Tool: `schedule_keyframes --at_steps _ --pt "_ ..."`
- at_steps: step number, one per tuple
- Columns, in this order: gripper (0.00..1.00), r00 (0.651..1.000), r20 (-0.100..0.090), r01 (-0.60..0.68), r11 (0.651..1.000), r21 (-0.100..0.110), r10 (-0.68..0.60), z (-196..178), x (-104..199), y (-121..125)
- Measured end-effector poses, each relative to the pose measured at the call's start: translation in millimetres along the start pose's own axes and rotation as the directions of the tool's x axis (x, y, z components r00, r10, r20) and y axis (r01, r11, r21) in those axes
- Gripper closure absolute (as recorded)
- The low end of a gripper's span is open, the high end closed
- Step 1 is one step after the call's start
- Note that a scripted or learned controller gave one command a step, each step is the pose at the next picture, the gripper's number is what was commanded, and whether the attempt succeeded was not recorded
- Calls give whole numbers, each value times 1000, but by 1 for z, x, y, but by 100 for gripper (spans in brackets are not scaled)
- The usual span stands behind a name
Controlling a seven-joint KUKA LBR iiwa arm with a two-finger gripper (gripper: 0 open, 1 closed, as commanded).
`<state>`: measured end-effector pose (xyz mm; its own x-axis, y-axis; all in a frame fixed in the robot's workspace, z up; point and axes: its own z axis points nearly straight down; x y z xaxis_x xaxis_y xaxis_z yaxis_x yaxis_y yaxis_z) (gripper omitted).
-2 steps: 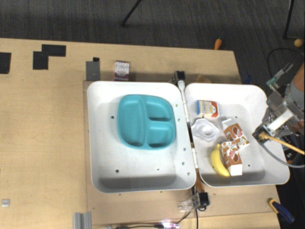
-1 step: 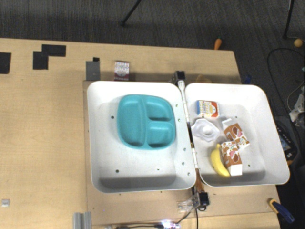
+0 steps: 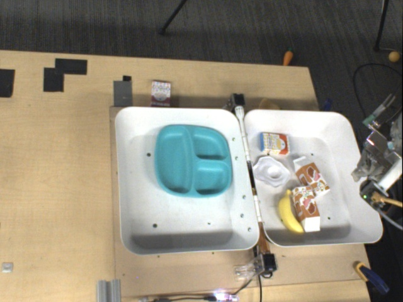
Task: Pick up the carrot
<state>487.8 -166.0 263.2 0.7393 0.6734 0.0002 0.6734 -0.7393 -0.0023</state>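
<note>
Parked at the right rim of the right bin (image 3: 352, 131), just outside the wall: end effector (image 3: 376, 176). Open or closed: cannot tell, too blurred and cut by the frame edge. Nothing seen gripped.

Crowded in the right bin: small blue-and-white carton (image 3: 274, 143) near the back, white cup (image 3: 271, 172) beside the divider, two brown-and-white cartons (image 3: 308, 190) overlapping at centre, banana (image 3: 288, 214) touching the lower carton. Looks dumped loosely, hence the tilts and overlaps.

In the left bin (image 3: 135, 168): teal divided plate (image 3: 192, 159) lying flat, probably the sorting target.

Carrot location: cannot tell. Possibly hidden under the cartons. Small orange item (image 3: 288, 58) at the far edge of the table (image 3: 56, 168), well apart from both bins; too small to call a carrot.

Judged stage: pre-reach, grasp not yet started. Likely needs the target located first; risk of closing on the banana or a carton by mistake.
</note>
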Motion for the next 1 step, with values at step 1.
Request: schedule_keyframes --at_steps 1 --pt "100 961 0 278 961 -11 -278 -82 -12 15"
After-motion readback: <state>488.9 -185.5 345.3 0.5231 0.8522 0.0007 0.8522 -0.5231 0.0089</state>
